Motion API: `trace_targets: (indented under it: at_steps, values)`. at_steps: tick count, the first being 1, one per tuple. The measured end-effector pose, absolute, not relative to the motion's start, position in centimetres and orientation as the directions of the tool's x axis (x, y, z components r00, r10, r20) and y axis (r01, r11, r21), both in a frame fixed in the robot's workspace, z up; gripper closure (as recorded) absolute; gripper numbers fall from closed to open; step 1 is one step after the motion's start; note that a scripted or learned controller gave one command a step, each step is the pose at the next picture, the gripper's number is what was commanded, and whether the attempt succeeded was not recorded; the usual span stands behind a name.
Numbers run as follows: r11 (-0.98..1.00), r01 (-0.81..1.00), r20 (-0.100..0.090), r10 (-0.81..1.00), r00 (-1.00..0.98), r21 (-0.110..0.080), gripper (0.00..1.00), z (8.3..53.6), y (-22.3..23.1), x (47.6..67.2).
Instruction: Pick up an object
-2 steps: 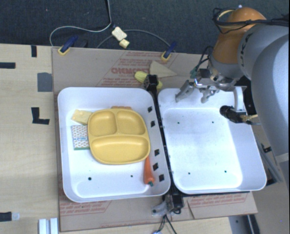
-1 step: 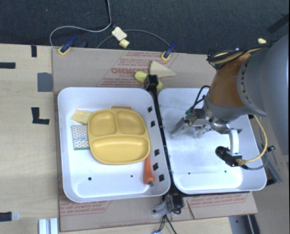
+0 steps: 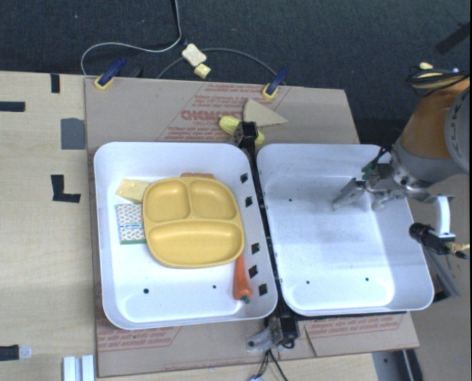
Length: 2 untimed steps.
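The claw [image 3: 364, 190], fingers seemingly apart, hovers over the right bin [image 3: 339, 292]; the yellow plate [image 3: 193, 221] lies at 9 o'clock, well apart.

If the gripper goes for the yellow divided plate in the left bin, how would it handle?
The plate looks like rigid moulded plastic, so probably stiff and light. It is wide and shallow, so a two-finger grasp likely needs the rim. It seems to overlap a small card, which might shift.

Red printed lettering on the brown cardboard sheet [image 3: 212, 105] under the bins, upside down and too blurred to read; similar red print along its bottom edge, also illegible.
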<state>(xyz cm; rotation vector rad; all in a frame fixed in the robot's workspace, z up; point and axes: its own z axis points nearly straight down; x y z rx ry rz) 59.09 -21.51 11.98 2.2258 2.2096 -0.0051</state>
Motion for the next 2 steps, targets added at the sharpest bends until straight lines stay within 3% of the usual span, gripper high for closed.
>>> trace_targets:
  at_steps: [1,2]
  values:
    - [0.012,1.0,0.002,1.0,-0.012,0.009,0.0,19.5,-11.1,63.4]
    - [0.006,1.0,0.002,1.0,-0.006,-0.003,0.0,18.6,-5.4,60.0]
